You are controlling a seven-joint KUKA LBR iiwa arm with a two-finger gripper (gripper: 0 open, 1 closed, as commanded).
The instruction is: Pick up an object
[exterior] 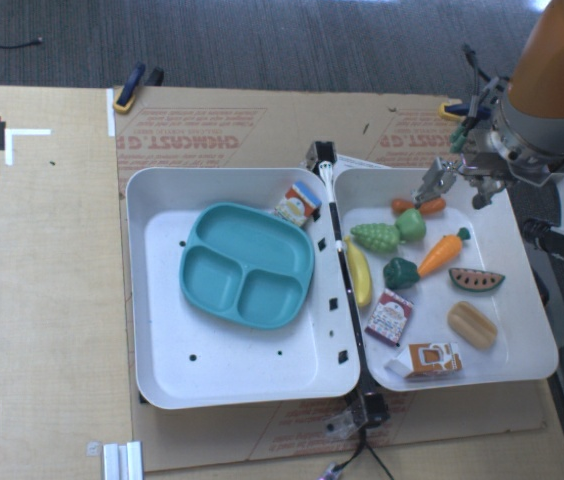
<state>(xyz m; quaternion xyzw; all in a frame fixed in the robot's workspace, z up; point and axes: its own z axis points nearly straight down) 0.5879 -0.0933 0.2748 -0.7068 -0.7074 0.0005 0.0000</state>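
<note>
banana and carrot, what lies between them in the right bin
In the camera view, a dark green toy vegetable sits between the banana and the carrot.

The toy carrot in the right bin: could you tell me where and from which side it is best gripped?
Probably at mid-body, coming straight down. The carrot lies flat and slanted, leafy tip up-right, point down-left beside the green pepper. Set the fingers across its narrow width, where bare bin floor flanks it.
</note>
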